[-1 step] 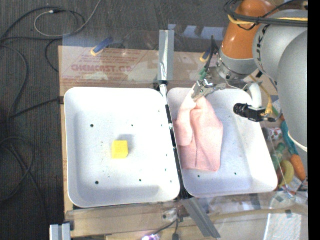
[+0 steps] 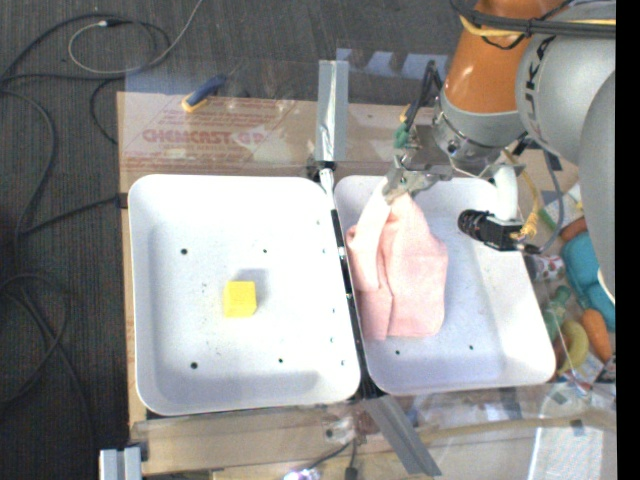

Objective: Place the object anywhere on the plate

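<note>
Hanging over the right bin (image 2: pixel 500 358), the claw (image 2: pixel 400 186) was clamped on the pink cloth's (image 2: pixel 405 268) upper corner; a yellow block (image 2: pixel 240 298) lay in the left bin (image 2: pixel 170 358).

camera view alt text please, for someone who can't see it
Seen from above, the arm's hand pinches the top corner of a pink cloth that drapes down into the right white bin. The left white bin holds a small yellow block. The arm reaches in from the right, with an orange band above the wrist.
</note>
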`<state>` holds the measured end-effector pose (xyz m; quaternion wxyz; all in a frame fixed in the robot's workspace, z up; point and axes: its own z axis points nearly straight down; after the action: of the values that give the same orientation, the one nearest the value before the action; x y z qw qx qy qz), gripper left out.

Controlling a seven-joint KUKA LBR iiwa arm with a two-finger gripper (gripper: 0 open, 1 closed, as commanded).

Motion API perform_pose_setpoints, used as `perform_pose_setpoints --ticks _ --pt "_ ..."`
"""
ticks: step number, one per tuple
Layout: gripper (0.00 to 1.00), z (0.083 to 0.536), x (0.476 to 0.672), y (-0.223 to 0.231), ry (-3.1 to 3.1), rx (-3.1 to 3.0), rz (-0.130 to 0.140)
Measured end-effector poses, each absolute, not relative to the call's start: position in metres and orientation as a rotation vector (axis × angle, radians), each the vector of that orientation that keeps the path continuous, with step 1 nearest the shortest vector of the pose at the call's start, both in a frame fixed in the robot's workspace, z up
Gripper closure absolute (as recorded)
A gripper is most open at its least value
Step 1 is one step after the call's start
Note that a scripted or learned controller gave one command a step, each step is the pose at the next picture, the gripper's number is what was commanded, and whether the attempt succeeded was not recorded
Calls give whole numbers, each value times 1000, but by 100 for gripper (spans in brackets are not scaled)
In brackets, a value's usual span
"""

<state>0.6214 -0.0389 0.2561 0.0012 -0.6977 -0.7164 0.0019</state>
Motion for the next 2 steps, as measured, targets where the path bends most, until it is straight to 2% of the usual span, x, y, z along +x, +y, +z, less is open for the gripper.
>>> perform_pose_setpoints --ticks 1,2 --pt "100 232 612 81 -2263 -2175 8" --pt "100 182 577 12 -2066 -2366 4"
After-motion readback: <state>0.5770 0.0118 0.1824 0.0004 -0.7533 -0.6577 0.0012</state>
